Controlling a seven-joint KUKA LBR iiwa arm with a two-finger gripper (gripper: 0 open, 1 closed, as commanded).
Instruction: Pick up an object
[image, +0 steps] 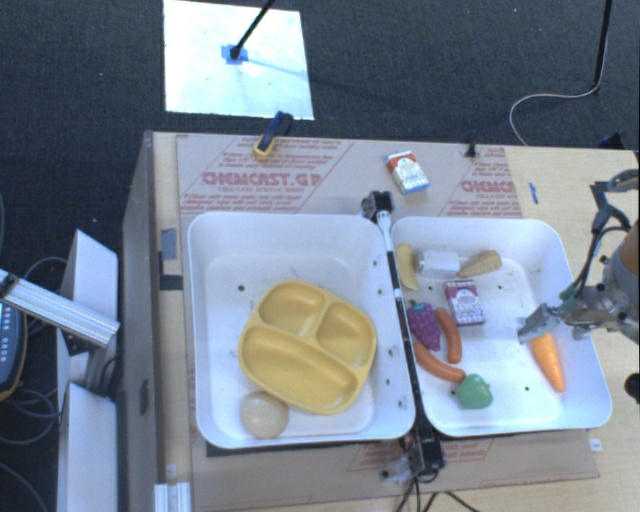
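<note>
The right bin (575, 262) holds several toy foods. An orange carrot (549, 364) lies near its right wall. A green pepper (474, 391), two orange sausage-like pieces (440, 362), purple grapes (424, 325) and a small red box (463, 302) sit towards the middle. A yellow piece (406, 267), a white piece (438, 263) and a tan piece (480, 264) lie at the back. My gripper (552, 322) hangs low at the bin's right side, right at the carrot's upper end; whether it touches the carrot is unclear.
The left bin (215, 300) holds a yellow divided tray (308, 346) and a pale round ball (264, 414). A red-and-white box (407, 171) and a blue-yellow tool (271, 134) lie on the bench behind the bins. A black rod (396, 290) runs between the bins.
</note>
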